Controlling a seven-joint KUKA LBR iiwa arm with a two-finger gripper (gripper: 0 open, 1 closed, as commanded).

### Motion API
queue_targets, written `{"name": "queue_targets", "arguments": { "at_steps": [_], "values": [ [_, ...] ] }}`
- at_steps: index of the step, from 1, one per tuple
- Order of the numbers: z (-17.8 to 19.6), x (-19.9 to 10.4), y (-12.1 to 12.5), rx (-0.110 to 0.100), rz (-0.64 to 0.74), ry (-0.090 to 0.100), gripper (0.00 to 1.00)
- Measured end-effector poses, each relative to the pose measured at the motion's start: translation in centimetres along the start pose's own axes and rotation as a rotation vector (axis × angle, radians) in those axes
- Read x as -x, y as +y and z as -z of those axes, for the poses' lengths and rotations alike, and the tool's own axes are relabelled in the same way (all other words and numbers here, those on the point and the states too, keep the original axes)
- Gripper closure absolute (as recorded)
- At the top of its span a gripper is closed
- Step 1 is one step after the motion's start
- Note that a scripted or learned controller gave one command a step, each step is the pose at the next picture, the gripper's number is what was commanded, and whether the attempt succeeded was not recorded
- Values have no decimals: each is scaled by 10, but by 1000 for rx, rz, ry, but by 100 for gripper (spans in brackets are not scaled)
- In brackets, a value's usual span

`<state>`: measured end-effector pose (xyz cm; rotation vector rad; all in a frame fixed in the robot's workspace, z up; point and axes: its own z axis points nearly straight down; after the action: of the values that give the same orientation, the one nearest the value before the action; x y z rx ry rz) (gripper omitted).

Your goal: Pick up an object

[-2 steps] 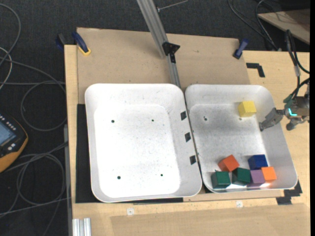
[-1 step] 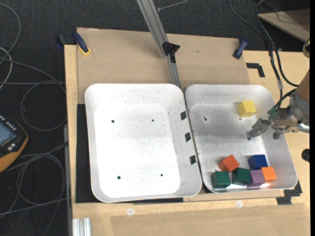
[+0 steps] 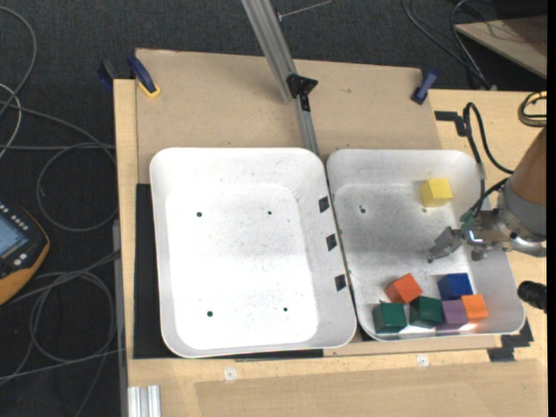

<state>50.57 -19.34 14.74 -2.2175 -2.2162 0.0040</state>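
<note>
My gripper [image 3: 452, 243] hangs over the right side of the right bin [image 3: 373, 233], with the arm reaching in from the right edge. It sits between a yellow block [image 3: 436, 190] further back and a cluster of blocks at the bin's front. That cluster holds a red-orange block [image 3: 404, 287], a blue block [image 3: 454, 285], two green blocks [image 3: 390, 317] [image 3: 427, 308], a purple block [image 3: 454, 312] and an orange block [image 3: 474, 306]. I see nothing held in the gripper.
The left bin [image 3: 239, 250] lies beside the right one, with small black clips along the shared rim. A metal pole [image 3: 276, 42] slants up from the back of the bench. Cables run along the right side and the floor at left.
</note>
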Motion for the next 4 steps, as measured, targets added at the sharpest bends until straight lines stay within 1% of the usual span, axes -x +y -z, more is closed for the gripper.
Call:
{"name": "queue_targets", "arguments": {
  "at_steps": [1,2,3,4],
  "values": [
    [-51,-1,-1,0,1,0,0],
    [-37,0,1,8,1,-2,100],
    [7,-3,1,12,2,-5,100],
    [70,1,6,15,3,-6,100]
  ]
}}
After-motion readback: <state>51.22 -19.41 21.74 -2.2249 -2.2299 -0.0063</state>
